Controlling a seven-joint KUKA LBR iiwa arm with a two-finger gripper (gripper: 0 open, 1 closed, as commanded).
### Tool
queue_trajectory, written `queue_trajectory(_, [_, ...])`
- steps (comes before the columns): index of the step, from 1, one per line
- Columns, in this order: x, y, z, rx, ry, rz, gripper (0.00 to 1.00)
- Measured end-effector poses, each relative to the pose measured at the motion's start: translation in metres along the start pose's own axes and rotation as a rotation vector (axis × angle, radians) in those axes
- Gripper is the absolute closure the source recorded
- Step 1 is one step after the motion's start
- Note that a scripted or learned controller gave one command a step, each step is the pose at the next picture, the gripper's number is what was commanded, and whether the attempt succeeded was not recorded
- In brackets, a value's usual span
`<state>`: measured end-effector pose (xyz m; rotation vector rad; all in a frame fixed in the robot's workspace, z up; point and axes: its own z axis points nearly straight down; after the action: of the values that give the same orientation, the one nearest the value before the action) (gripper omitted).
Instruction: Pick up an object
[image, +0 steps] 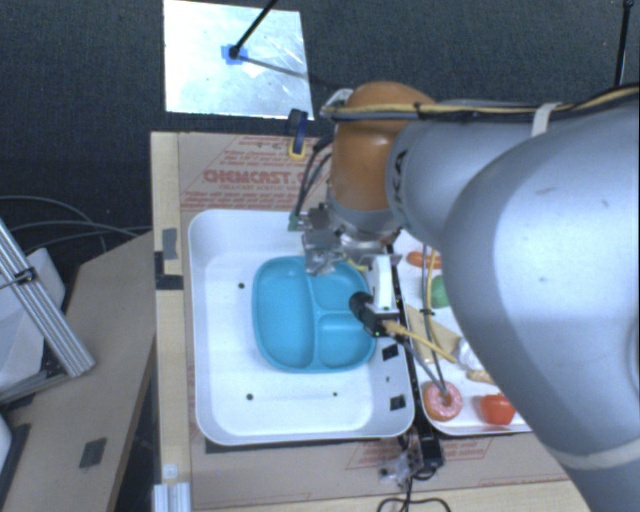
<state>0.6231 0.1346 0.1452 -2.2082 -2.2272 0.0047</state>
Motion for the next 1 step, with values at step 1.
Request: queue_trajectory(1, [-0.0034,0.0234,0.0423,-0.013,0.0,0.005,1.0])
